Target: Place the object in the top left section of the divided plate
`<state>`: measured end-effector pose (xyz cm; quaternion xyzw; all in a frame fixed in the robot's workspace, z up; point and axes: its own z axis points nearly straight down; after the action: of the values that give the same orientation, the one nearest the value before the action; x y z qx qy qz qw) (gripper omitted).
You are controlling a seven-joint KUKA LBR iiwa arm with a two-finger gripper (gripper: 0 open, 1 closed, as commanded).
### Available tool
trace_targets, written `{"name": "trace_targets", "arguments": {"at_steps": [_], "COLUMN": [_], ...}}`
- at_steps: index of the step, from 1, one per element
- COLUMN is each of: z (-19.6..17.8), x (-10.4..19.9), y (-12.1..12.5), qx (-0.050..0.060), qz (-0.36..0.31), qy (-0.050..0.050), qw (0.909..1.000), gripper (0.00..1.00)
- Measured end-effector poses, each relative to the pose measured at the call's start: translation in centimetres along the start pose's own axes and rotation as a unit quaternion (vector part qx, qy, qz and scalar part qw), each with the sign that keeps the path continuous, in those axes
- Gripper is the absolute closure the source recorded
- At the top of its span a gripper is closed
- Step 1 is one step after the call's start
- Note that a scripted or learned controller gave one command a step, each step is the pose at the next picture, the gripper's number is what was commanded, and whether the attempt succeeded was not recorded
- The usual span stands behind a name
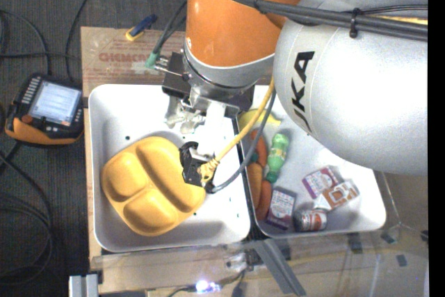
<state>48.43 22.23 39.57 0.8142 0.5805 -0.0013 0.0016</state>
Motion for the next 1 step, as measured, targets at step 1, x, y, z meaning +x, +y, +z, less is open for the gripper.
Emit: {"name": "trace_targets", "arguments": {"at_steps": [1], "z": [0.03], "x": [0.02], "y": [-0.02], "qx": [0.0], "qz": [0.0], "qy": [0.0], "qw": [1.0], "gripper": [0.0]}}
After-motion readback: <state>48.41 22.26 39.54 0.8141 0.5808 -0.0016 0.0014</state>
